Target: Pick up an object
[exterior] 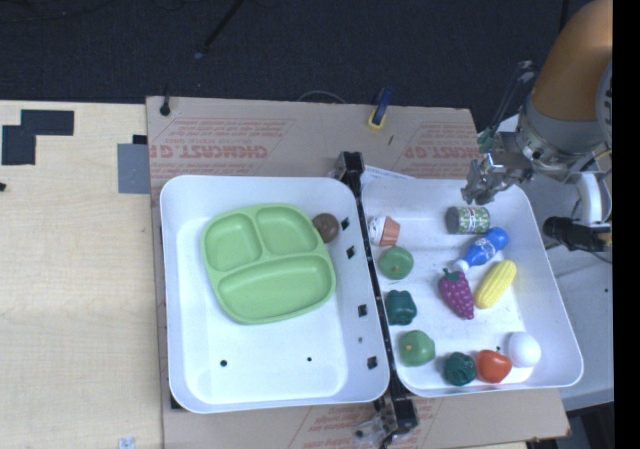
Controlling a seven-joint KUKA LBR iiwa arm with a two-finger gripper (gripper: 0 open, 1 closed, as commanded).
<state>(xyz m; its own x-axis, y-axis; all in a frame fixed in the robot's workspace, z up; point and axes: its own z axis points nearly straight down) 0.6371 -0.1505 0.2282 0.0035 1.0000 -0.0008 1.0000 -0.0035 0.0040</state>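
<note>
My gripper [481,183] hangs over the far right corner of the right bin [560,337], just above and slightly right of a small green can [467,219] lying on its side. Nothing shows between the gripper and the can. Below the can lie a blue bottle [484,248], a yellow corn cob [496,283] and purple grapes [456,294]. An orange and white cup [384,230] and a green apple [395,262] sit near the bin's left wall.
Toward the right bin's front are a dark green pepper [400,307], a green fruit [416,346], a red tomato [492,365] and a white egg [522,348]. The left bin [190,357] holds a green divided plate [268,262] and a brown ball [325,227].
</note>
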